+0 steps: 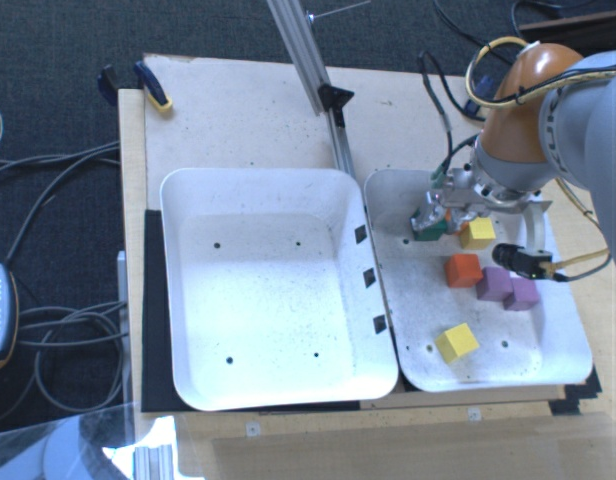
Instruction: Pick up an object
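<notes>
The grey arm [578, 118] with its orange band [523, 103] reaches in over the right bin [563, 353], and its claw [430, 220] hangs low near that bin's far left corner. Whether the claw stands wide or narrow I cannot tell; the wrist housing covers most of it from this slant. A small green object [428, 231] sits right at the tip of the claw, possibly touching it, though the view is too poor to say whether it is held.

Just beside that, toward the bin's far right, lies a yellow block [478, 232]. Nearer the middle of the bin is an orange block [463, 269], and just to its right a purple block [506, 288], the two close together. A second yellow block [456, 342] lies well apart from them, by the bin's near edge. A black fitting with a yellow cable [523, 260] hangs off the arm above the purple block.

The left bin [188, 193] stands touching the right one along their shared side. Both rest on the pale surface [238, 108], which carries a blue and yellow clamp [153, 85] at its far left corner and a metal pole [303, 43] rising from its far edge.
</notes>
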You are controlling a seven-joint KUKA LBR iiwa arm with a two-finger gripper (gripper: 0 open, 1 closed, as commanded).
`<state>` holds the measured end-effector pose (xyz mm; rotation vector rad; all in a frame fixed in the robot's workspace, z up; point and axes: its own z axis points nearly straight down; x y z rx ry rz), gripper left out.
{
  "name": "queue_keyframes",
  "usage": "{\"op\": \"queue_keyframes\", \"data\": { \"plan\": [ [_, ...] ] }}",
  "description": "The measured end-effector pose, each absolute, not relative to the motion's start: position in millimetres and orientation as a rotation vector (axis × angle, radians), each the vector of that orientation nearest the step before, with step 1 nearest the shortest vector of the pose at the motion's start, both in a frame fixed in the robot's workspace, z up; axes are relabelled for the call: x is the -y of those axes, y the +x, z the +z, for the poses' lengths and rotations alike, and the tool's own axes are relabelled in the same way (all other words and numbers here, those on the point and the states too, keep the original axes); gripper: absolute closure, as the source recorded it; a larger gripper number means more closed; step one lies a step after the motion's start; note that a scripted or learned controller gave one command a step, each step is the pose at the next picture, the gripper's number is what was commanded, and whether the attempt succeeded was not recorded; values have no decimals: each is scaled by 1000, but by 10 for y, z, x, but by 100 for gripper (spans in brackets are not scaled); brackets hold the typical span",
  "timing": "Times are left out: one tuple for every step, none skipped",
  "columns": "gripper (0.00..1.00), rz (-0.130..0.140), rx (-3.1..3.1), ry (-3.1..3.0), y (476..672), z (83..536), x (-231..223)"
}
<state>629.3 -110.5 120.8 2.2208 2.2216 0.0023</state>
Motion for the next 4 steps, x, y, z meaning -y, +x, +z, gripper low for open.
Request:
{"op": "queue_keyframes", "data": {
  "plan": [
    [100,6,-2218,2216,6351,1836,1157],
    [100,6,-2220,2216,6374,2282,1113],
    [100,5,-2220,2217,6384,2665,1110],
    [100,-3,-2228,2221,6125,2588,749]
  ]
}}
